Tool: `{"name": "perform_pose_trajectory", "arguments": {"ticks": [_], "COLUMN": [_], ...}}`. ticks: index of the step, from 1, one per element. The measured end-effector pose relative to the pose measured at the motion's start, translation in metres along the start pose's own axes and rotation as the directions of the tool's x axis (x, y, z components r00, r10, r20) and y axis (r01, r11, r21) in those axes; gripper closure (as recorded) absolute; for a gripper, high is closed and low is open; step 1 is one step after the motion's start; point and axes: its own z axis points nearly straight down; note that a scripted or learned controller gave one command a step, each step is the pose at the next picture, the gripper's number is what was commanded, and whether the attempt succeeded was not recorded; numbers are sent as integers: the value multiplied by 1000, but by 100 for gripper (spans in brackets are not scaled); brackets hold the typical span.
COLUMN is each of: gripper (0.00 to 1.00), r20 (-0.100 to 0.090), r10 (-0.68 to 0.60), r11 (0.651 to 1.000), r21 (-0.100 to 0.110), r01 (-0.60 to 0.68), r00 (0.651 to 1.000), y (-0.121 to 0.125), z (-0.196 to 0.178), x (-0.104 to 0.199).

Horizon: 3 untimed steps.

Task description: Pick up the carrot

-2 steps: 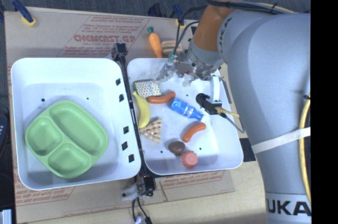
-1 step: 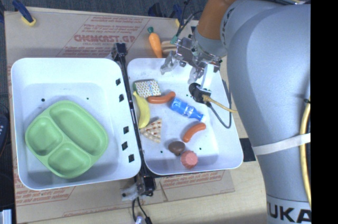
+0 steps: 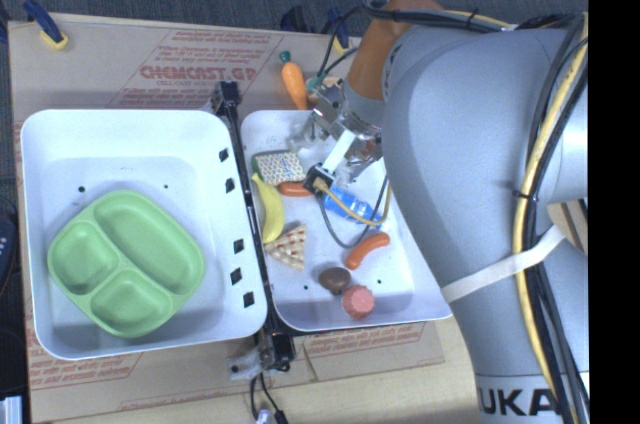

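Camera view: we see the carrot (image 3: 293,84) lying outside both bins, on the cardboard sheet (image 3: 190,62) just beyond the far rim of the R bin (image 3: 420,297), green tip pointing away from the bin. The gripper (image 3: 328,108) sits at that bin's far edge, just beside the carrot; nothing is seen in its grasp, and we cannot make out whether the claw is apart or together. R bin contents, approx. far to near: square cracker (image 3: 278,165), small red sausage (image 3: 295,189), banana (image 3: 268,207) along the L wall, blue item (image 3: 352,204), sandwich wedge (image 3: 289,245), orange sausage (image 3: 366,249), brown lump (image 3: 335,279), pink disc (image 3: 359,301). The L bin (image 3: 30,212) holds a green 3-compartment plate (image 3: 125,262).
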Motion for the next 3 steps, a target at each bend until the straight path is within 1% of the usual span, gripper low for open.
{"name": "perform_pose_trajectory", "arguments": {"ticks": [1, 2, 3], "gripper": [0, 0, 0], "r20": [3, 6, 8], "r10": [166, 422, 553], "r11": [986, 907, 833], "r21": [4, 4, 5], "r01": [-166, -422, -554], "r00": [986, 907, 833], "y": [-27, 8, 4], "z": [-98, -134, -41], "x": [20, -23, -24]}}
